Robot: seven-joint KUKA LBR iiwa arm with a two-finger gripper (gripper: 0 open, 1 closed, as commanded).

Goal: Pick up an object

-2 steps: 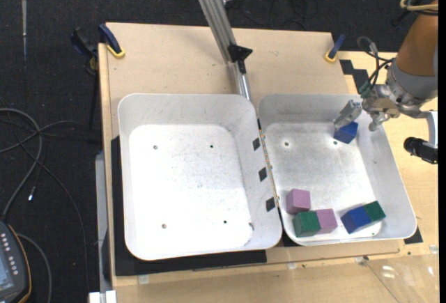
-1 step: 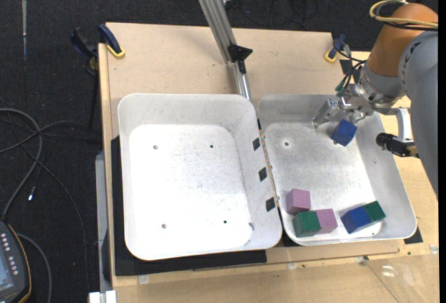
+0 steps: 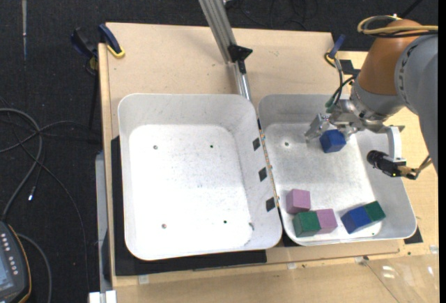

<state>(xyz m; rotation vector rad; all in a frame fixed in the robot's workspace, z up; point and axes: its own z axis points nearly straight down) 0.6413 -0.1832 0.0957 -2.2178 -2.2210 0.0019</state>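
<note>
**Blue block at the gripper in the right-hand bin**

The blue block [image 3: 332, 141] sits in the upper part of the right bin [image 3: 279, 113], right of frame centre, directly under the gripper [image 3: 327, 129]. It is a small, roughly cubic piece with no clear long axis; it is turned at a slight angle to the bin's walls, one corner toward the lower left of the frame. No label or writing can be read on it, nor on any other thing in view.

The grey arm [image 3: 411, 79] comes in from the upper right, its orange band [image 3: 380, 65] just above the wrist. The metal fingers reach down to the block's upper edge and touch or overlap it there, but whether they are spread or clamped on it cannot be told from this slant (the wrist body covers much of them).

Along the lower edge of the same bin lie five more blocks: a pale purple block [image 3: 299, 200], a green block [image 3: 306, 223] touching a pink block [image 3: 326, 219], and further right a dark blue block [image 3: 357, 219] against a small green block [image 3: 375, 211].

The left bin [image 3: 139, 113] fills the middle left of the frame.
</note>
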